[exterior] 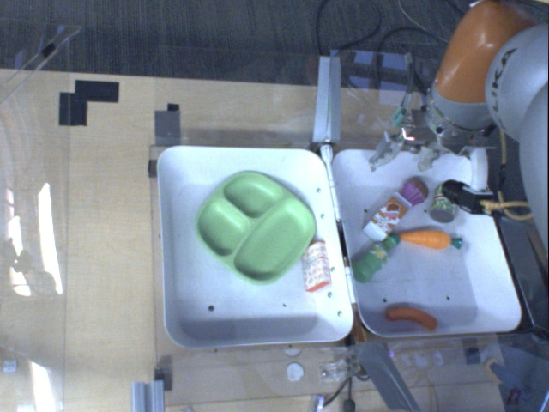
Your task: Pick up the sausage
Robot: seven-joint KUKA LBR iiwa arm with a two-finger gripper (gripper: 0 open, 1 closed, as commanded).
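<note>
- On the table (103,256), two shallow white bins sit side by side, smooth and hard, with rounded corners.
- The left bin (184,307) holds a big green plate (256,226) with three hollows, shiny like plastic, and a small red and white tube (316,266) just beside it.
- The right bin (493,303) holds the sausage (411,318), which lies flat near the front wall, well apart from the other toys.
- The sausage is long, round and brown-red, smooth, with rounded ends.
- The gripper (408,144) hangs over the far end of the right bin, with its fingers spread apart and nothing between them.
- To do the step well, the gripper should be brought across to the front of the bin and turned so the fingers close across the thin middle of the sausage.
- A slow drop is best, since the smooth, round shape could roll or slip.
- The orange carrot (426,240) and green bottle (372,263) lie between and are best passed over high.
</note>
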